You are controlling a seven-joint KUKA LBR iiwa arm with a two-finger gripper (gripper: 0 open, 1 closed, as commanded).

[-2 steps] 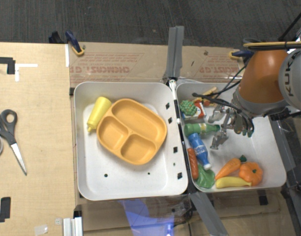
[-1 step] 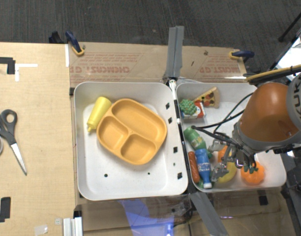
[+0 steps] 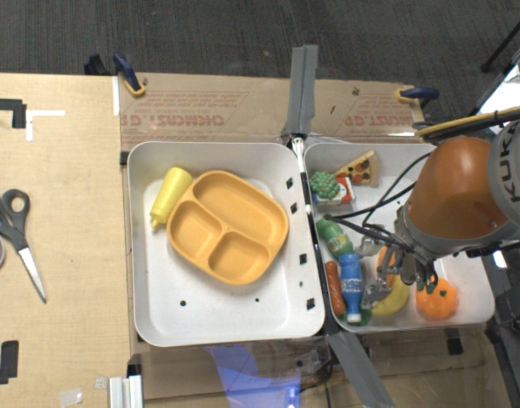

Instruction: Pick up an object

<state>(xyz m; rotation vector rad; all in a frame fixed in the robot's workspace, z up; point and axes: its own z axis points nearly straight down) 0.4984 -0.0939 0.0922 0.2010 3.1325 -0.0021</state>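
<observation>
A grey arm with an orange band (image 3: 455,189) reaches from the right over the right-hand bin (image 3: 472,317) on the table, its claw (image 3: 402,272) low among a crowd of small toys. Whether the claw is released or clenched cannot be told from this slanted overhead view, and nothing can be seen gripped in it.

The candidates for picking lie close beneath and beside it: a yellow banana (image 3: 394,299) just under the tool, an orange pumpkin-like toy (image 3: 437,300) to its right near the bin's front wall, and a blue bottle (image 3: 350,284) standing just to its left, with a red sausage-shaped piece (image 3: 333,286) along the divider. Farther back sit a green bottle (image 3: 335,235), a green-and-white toy (image 3: 328,185) and a pizza slice (image 3: 359,169).

The left-hand bin (image 3: 158,313) holds a yellow divided plate (image 3: 228,226) and a yellow squeeze bottle (image 3: 169,195) touching its edge, both well apart from the arm. Scissors (image 3: 18,236) lie on the wooden table at far left.

The work appears to be at the descent-and-grasp stage, with the banana the likeliest target. The next move would call for closing squarely on one item without snagging the neighbouring bottle or pumpkin, then a straight lift clear of the bin wall.
</observation>
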